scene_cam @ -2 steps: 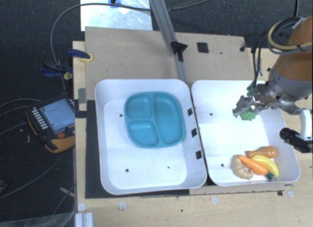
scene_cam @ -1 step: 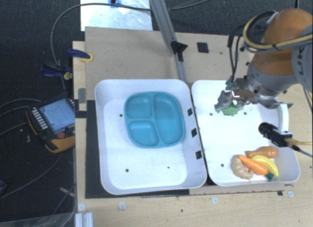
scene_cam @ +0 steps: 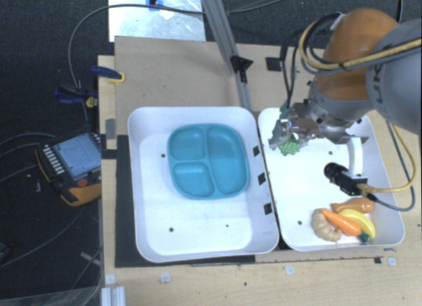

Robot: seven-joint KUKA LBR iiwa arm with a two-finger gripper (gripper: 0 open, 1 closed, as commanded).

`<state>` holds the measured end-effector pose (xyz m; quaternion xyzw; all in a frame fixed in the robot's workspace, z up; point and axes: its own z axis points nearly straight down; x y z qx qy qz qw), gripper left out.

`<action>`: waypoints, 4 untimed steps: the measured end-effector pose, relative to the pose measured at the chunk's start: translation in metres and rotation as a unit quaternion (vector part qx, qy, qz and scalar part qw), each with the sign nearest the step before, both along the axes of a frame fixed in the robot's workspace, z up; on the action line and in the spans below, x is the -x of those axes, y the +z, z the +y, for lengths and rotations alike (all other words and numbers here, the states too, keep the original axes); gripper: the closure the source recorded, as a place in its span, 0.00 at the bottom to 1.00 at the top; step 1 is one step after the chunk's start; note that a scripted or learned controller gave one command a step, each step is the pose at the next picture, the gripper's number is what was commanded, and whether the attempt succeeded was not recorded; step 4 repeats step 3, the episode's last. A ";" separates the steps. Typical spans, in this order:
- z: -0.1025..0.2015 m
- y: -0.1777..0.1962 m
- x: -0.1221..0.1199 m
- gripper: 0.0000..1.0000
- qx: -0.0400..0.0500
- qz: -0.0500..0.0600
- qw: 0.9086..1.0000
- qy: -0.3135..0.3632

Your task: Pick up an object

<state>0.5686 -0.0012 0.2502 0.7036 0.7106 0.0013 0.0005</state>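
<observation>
Jaws clamp a green object [scene_cam: 288, 146]; gripper [scene_cam: 285, 137] hangs over right bin [scene_cam: 290, 199].

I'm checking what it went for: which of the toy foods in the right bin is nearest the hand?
The green broccoli-like piece, right at the hand in the bin's upper left. The other toy foods cluster at the bottom right corner.
</observation>
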 end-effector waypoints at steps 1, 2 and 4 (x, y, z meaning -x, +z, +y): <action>0.052 -0.019 -0.001 1.00 0.000 0.001 1.000 0.000; 0.098 -0.017 -0.004 1.00 -0.001 0.000 1.000 0.000; 0.095 -0.017 -0.004 0.00 0.000 0.001 1.000 -0.002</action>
